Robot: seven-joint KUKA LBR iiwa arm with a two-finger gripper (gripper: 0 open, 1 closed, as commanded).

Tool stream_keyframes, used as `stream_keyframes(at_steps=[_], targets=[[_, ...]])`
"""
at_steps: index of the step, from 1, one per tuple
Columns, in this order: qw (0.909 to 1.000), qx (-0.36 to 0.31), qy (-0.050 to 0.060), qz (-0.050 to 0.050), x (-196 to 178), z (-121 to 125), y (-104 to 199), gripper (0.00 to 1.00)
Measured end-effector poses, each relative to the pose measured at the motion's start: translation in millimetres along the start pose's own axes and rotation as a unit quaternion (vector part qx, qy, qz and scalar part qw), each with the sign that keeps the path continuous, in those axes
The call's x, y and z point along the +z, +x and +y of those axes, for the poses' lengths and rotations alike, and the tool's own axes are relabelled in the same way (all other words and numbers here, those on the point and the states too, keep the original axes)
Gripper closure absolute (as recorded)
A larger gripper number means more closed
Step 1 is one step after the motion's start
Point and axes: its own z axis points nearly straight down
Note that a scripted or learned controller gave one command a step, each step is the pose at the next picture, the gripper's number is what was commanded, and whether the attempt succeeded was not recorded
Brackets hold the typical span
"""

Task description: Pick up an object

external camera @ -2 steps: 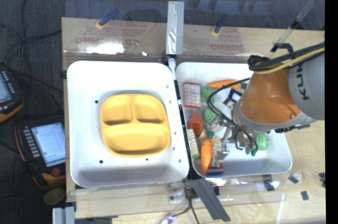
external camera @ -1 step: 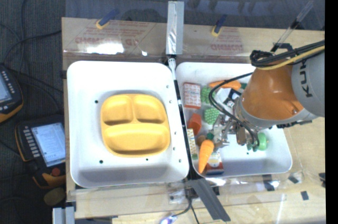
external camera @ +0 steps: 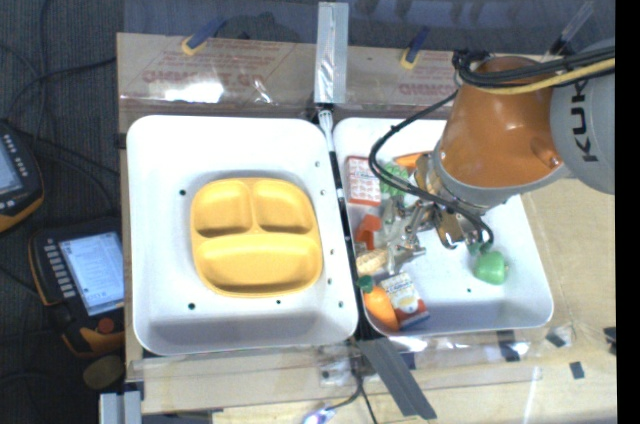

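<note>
Arm reaches from right, low over right bin (external camera: pixel 520 307), likely to grab from pile at its left side. Pincer (external camera: pixel 405 230) among red carton (external camera: pixel 362 179), orange fruit (external camera: pixel 380 309), small packet (external camera: pixel 403 293); cannot tell pincer state. Green ball (external camera: pixel 489 266) apart. Yellow tray (external camera: pixel 257 234) fills left bin (external camera: pixel 160 152)

There are two white bins, side by side: the left bin (external camera: pixel 150 312) and the right bin (external camera: pixel 520 302). The left bin has one yellow tray (external camera: pixel 256 234) in it, and the tray has three sections. The right bin has one green toy (external camera: pixel 489 267), one orange toy (external camera: pixel 379 308), one small white packet (external camera: pixel 402 292) and one white card with red print (external camera: pixel 361 180). More small things lie under the arm, too hidden to count. One robot arm (external camera: pixel 505 127) reaches in.
</note>
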Motion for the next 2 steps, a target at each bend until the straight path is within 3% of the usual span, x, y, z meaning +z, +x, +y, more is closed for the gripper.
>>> stream_keyframes(at_steps=[1,2], targets=[[0.9988,0.05,0.0,0.0,-99,-60,-58,1.0],[0.9977,-0.068,0.0,0.003,54,-62,28,1.0]])
